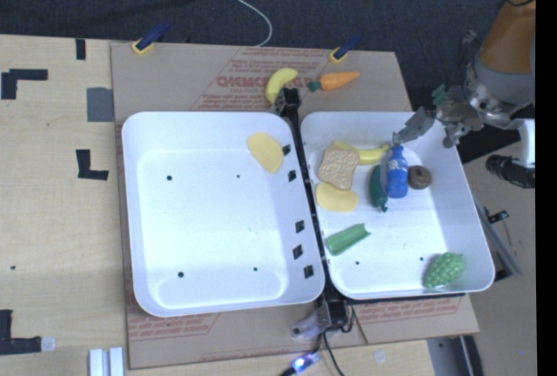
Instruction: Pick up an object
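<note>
My gripper point(429, 132) hangs over the back right corner of the right bin point(466, 218), open, with nothing between its fingers. One finger point(409, 129) points toward a blue bottle point(397, 174) just below it. Beside the bottle lie a dark green cucumber point(377, 186) and a small brown round piece point(419, 177). Further left in that bin are a bread slice point(338, 167), a yellow piece point(337, 198) and a yellow strip point(372, 154). A green pepper point(347, 238) and green grapes point(444, 270) lie toward the front.
The left bin point(209, 278) holds one yellow piece point(265, 151) near its back right corner. A banana point(279, 83) and a carrot point(332, 81) lie on the cardboard behind the bins. The arm's orange band point(513, 30) stands at the right.
</note>
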Tool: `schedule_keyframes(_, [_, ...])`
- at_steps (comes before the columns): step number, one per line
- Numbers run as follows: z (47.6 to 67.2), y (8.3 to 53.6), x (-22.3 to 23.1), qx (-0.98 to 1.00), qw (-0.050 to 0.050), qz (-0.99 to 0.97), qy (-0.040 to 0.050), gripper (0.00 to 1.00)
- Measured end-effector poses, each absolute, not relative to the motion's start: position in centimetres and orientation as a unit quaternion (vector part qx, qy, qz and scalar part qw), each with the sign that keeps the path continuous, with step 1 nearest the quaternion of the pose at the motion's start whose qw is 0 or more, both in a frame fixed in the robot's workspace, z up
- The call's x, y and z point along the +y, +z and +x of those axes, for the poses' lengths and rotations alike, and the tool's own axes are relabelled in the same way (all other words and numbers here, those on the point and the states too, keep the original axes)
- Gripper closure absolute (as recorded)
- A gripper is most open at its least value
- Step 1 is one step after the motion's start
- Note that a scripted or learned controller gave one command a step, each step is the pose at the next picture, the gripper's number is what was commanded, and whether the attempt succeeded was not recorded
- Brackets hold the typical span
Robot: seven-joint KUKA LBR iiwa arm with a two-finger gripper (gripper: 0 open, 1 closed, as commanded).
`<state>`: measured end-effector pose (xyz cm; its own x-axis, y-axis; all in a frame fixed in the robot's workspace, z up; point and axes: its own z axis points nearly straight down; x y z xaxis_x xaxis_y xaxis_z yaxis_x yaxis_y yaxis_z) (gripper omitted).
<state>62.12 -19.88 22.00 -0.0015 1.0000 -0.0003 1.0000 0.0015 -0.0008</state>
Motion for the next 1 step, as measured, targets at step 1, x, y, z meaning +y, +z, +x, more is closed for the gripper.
schedule_keyframes(1, [62.46, 10.88, -20.52, -0.709, -0.004, -0.705, -0.0044, 0.0])
